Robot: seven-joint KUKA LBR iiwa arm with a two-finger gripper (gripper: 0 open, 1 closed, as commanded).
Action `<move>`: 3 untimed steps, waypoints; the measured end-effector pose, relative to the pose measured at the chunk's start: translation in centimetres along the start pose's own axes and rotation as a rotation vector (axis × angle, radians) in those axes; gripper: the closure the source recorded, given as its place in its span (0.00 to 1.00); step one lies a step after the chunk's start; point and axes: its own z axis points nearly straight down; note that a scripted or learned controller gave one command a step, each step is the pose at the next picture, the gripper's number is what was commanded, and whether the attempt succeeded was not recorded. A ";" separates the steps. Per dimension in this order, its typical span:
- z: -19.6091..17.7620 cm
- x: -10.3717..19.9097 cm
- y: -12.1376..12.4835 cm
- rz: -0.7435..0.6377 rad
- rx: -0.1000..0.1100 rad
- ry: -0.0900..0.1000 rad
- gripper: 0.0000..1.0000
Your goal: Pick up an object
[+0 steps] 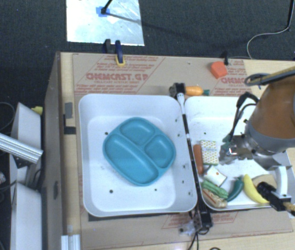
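Note:
My gripper [229, 153] hangs low over the middle of the right bin [215, 108], on the grey arm with the orange band [278, 111] coming in from the right. Just left of it lies a small patterned square [208, 151], and beyond that a red-orange sausage [197, 159] along the bin's left wall. Below the gripper are a white block [216, 177], a bundle of green beans [214, 190], a teal piece [235, 189] and a yellow banana [251, 188]. I see nothing held by the gripper.
The left bin [93, 191] holds a blue compartment plate [138, 150]. An orange carrot-like toy [194, 91] rests at the back where the bins meet. An orange block [218, 69] lies on the bench behind the right bin.

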 end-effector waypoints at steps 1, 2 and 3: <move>0.2 8.9 0.0 0.000 0.000 0.001 1.00; 4.0 21.7 0.7 0.000 0.002 0.001 1.00; -23.3 12.2 0.7 0.000 -0.005 0.000 1.00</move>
